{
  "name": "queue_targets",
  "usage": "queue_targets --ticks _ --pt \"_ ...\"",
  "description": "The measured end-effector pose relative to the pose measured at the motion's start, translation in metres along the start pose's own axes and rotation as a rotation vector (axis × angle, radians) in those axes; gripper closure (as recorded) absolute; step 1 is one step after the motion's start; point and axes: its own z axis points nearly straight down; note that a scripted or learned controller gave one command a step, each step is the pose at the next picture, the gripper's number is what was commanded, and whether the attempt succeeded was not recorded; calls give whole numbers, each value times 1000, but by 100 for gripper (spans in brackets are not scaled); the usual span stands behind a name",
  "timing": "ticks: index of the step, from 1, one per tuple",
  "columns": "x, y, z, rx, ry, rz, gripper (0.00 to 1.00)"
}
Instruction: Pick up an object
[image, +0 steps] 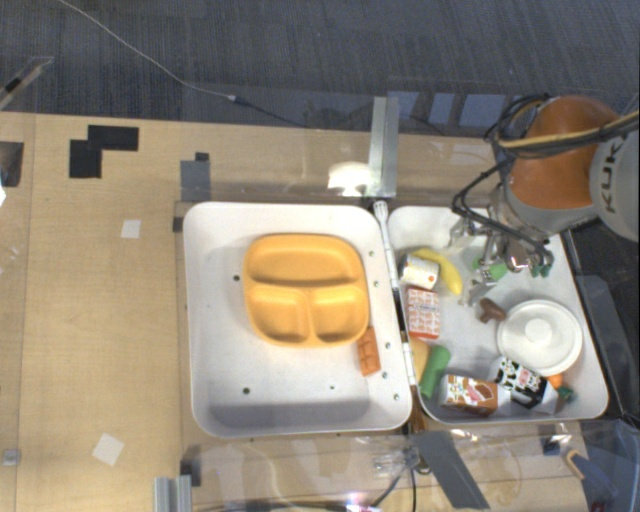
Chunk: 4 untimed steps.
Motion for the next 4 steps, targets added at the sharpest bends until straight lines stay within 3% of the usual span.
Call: queue_targets --ticks 1,2,3,4 --pt "19 12 25 0 2 164 0" --pt "15 18 3 -2 4 -31 0" --pt "20 1 2 -2 7 -71 0" --pt "22 -12 25 0 2 -22 0"
